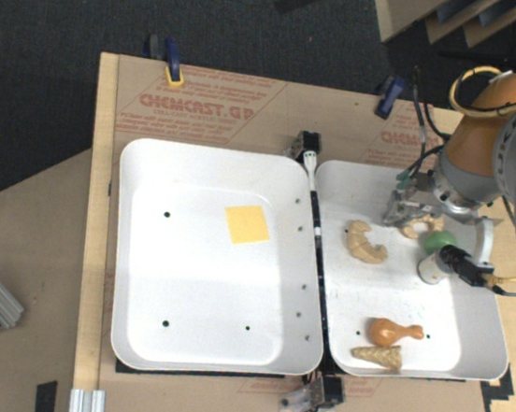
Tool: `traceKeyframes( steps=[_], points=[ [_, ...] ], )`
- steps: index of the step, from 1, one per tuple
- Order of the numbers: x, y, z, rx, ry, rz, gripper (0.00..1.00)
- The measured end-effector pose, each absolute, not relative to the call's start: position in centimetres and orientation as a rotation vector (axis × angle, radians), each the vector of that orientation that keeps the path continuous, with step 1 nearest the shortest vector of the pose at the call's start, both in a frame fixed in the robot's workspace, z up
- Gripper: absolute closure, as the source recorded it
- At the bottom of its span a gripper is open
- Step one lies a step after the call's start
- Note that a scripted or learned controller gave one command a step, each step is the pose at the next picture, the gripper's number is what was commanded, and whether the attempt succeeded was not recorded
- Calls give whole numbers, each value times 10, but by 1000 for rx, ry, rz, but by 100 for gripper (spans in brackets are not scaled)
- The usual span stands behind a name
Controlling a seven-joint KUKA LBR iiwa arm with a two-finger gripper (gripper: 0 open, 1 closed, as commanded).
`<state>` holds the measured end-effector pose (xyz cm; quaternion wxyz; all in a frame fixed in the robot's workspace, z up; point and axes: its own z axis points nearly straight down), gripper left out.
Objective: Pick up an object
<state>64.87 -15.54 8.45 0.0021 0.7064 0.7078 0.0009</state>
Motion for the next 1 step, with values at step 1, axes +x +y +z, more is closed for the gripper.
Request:
traceKeyframes(
  steps=[1],
  points=[
    [629, -179, 85, 2225, 2221, -2, 100]
  ],
)
